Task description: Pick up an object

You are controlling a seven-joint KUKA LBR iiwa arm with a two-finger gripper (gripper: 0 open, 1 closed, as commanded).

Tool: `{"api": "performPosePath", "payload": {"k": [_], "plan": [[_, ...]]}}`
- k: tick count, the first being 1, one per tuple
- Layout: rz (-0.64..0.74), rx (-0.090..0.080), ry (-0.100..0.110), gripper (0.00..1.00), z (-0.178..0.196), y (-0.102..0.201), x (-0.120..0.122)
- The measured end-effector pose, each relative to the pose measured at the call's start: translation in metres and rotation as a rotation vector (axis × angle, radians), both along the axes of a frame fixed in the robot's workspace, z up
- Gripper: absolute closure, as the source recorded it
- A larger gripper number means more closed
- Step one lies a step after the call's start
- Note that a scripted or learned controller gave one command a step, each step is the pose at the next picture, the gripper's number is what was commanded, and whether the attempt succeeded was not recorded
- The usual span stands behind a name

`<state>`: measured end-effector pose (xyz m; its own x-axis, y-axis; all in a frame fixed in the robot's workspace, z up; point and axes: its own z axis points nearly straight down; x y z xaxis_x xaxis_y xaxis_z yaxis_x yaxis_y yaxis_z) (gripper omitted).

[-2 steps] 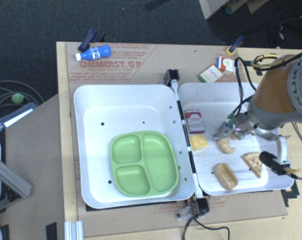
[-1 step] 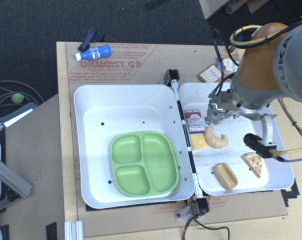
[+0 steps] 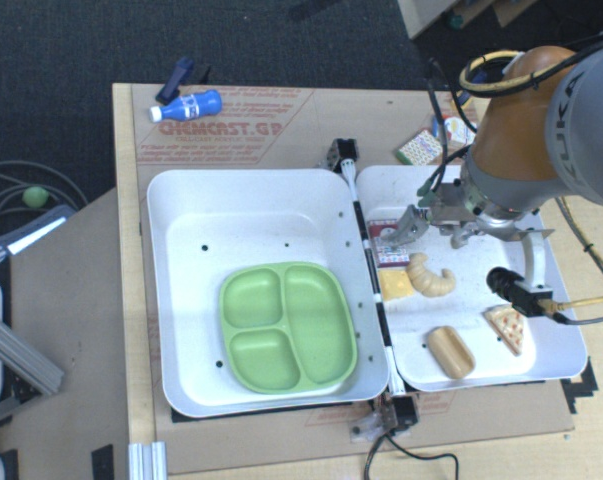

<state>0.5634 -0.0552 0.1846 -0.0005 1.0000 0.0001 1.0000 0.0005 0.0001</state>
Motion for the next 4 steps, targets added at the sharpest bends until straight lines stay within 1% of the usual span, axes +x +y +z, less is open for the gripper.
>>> {"api": "performPosePath", "payload": {"k": [1,2,3,4], "plan": [[-0.002,0.000,0.002,0.00,-0.020,-0.047,-0.043],[-0.002,-0.003,-0.004,0.00,-0.098,-0.045,-0.012],[-0.002,-0.003,-0.005,1.00,-0.089,-0.044,-0.012],[-0.002,-0.002,-0.004,0.00,-0.089,-0.044,-0.012]]}}
